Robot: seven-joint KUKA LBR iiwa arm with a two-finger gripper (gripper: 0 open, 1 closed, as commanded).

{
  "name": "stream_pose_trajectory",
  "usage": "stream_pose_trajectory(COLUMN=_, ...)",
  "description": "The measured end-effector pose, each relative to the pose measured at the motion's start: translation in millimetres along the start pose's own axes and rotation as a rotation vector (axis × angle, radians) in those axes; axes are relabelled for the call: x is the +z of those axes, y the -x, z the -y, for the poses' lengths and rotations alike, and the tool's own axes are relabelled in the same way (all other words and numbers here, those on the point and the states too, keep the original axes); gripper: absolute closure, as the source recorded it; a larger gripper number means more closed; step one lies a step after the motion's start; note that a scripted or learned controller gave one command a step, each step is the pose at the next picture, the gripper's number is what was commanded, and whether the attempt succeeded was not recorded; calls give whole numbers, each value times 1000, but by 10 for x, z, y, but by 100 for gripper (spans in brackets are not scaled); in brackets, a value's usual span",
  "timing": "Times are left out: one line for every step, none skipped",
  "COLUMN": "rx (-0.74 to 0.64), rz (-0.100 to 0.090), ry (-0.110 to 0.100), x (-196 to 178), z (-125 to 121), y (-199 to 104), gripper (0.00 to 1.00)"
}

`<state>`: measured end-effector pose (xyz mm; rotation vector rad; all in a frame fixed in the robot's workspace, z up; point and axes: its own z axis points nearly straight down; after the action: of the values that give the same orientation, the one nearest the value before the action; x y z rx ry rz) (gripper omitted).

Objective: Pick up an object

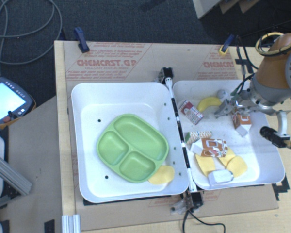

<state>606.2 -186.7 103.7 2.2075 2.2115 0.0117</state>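
clutter crowds the right bin [269, 171]: a banana [209, 103], a red packet [190, 111], yellow pieces and cartons, with the gripper [229, 106] low beside the banana, grip state impossible to tell. a green divided plate [132, 147] sits in the left bin [87, 130].

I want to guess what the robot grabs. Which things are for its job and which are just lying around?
For the job: gripper, banana, small carton, red packet, snack pile, all in the right bin.

Just lying around: green plate, yellow piece, blue clamp, cables.
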Motion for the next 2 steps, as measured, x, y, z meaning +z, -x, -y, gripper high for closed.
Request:
stream_pose_trajectory(rx=4, rz=-3, ry=-37, x=117, z=-561, y=-454, gripper=0)
stream_pose_trajectory(rx=6, rz=-5, ry=-31, x=198, z=-412, y=-841, gripper=0)
